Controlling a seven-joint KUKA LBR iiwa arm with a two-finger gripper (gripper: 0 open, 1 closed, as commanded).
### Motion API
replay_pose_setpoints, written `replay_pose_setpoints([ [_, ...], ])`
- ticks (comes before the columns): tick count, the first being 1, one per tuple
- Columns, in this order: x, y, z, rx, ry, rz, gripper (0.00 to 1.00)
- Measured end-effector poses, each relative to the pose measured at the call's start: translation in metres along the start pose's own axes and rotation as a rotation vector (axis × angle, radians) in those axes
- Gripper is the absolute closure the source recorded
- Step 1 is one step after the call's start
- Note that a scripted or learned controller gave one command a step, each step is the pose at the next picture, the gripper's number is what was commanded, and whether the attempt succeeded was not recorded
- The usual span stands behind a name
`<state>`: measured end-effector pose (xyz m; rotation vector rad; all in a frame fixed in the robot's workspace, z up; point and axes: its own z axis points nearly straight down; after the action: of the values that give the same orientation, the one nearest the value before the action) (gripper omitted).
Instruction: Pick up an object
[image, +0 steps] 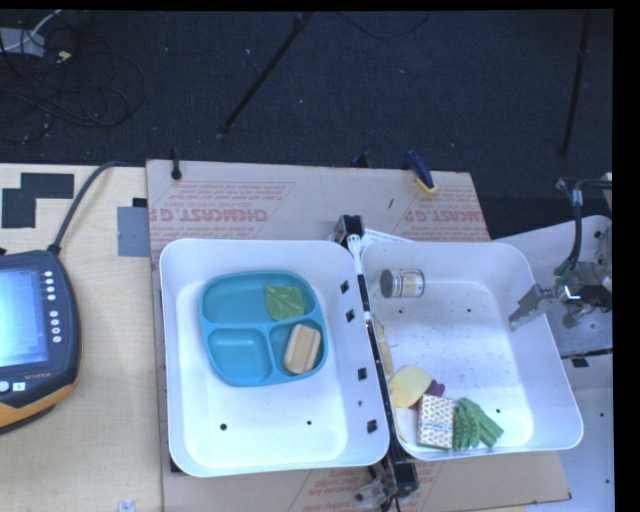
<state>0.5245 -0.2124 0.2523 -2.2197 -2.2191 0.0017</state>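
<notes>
Metal jaws (548, 297) sit apart at the right bin's (540, 400) right edge, and we see the small jar (403, 284) lying sideways, well apart to their left.

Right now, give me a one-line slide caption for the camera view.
Claw at the right bin's edge; jar and toys inside; blue plate in the left bin.
</notes>
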Motion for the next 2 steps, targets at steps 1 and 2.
replay_pose_setpoints([
  [1,0.006,-0.049,0.072,0.002,0.001,-0.002,0.00],
  [2,0.048,-0.002,0.161,0.000,0.002,-0.004,0.00],
])
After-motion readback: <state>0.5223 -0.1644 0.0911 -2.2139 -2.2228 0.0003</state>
